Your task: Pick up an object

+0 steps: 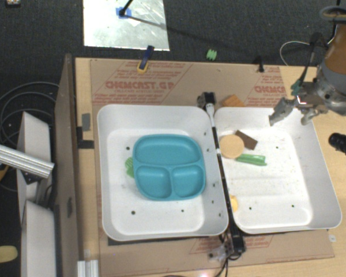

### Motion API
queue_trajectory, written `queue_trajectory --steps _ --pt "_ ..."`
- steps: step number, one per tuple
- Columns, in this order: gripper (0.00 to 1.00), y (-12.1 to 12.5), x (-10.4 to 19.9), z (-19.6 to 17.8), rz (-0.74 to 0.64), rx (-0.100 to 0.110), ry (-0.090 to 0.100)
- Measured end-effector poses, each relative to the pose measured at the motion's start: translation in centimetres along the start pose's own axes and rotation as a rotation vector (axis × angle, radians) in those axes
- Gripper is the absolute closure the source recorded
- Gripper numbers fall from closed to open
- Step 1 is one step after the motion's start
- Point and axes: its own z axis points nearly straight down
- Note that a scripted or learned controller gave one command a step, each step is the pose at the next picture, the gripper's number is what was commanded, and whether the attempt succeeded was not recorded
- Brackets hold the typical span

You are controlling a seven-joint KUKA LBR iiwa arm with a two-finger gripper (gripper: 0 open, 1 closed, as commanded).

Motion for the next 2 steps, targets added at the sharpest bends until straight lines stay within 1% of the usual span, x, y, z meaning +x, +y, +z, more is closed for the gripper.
queue_trajectory --steps 1,2 --pt "0.00 0.9 0.2 11.5 0.001 0.009 0.002" --pt "0.00 -0.6 0.5 18.1 0.002 0.007 0.002"
